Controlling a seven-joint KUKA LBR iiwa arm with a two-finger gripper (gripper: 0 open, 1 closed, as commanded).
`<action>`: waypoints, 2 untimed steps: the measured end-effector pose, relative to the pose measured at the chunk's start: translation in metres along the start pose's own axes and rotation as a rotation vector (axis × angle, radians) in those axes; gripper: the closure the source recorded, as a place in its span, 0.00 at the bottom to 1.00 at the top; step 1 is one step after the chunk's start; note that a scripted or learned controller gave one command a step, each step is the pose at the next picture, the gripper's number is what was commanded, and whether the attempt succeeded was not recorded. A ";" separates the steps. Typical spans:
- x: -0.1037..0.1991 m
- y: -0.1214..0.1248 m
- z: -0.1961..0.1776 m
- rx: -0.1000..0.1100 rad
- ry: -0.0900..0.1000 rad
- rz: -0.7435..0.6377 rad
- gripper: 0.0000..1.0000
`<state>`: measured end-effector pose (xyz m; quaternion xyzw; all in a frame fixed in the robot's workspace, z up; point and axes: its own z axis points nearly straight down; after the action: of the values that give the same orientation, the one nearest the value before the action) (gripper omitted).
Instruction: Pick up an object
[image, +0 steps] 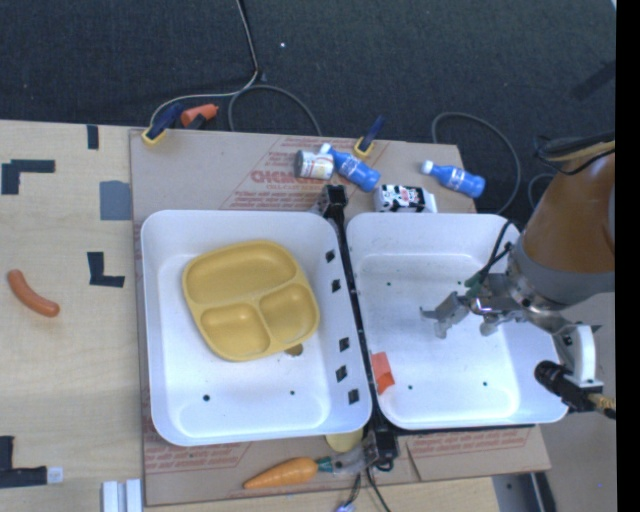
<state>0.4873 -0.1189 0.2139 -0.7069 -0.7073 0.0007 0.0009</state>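
Observation:
My gripper hangs low over the middle of the right bin, with the grey arm and its orange band coming in from the right. Its two grey fingers are spread apart, so it is open with nothing between them. A yellow divided plate lies in the left bin, well to the left of the gripper. A small dark item peeks out from under the plate's front edge. A small orange piece sits at the right bin's left wall.
Behind the bins lie two blue-and-white bottles, a white bottle and a black-and-white pack. A toy carrot lies in front, a sausage far left. A black divider with clips separates the bins.

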 end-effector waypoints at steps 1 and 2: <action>0.021 0.088 0.060 -0.002 0.000 -0.005 0.00; 0.129 0.103 0.028 -0.004 0.002 -0.011 0.00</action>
<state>0.5905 0.0106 0.1856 -0.7031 -0.7111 -0.0014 0.0001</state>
